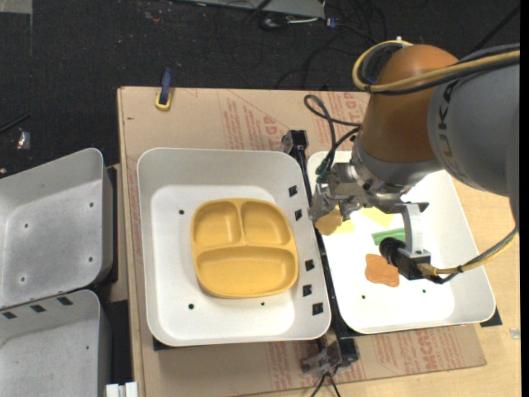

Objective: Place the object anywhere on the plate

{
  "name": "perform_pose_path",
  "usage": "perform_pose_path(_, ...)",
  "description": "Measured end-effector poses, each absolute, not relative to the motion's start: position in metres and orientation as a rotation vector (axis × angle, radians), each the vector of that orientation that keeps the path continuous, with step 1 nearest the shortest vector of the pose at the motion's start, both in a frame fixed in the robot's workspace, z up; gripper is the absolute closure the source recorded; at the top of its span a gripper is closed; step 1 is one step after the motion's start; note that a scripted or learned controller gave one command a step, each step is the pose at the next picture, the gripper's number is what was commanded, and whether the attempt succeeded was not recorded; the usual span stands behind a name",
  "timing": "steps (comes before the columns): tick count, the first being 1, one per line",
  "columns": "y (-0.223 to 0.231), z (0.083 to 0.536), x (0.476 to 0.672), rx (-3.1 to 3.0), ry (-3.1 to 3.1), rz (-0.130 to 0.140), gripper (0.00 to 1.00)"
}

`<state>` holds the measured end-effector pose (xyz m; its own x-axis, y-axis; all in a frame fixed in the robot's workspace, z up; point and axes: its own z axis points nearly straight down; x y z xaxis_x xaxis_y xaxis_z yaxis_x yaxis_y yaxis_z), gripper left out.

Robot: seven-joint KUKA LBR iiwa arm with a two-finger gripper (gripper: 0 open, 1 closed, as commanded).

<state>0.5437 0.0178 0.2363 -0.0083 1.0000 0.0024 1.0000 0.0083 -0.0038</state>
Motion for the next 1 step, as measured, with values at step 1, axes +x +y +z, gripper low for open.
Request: perform_pose_path(1, 0.0689, 0.2242, 0.5318, -2.21, -2.228, 0.001, 1.0)
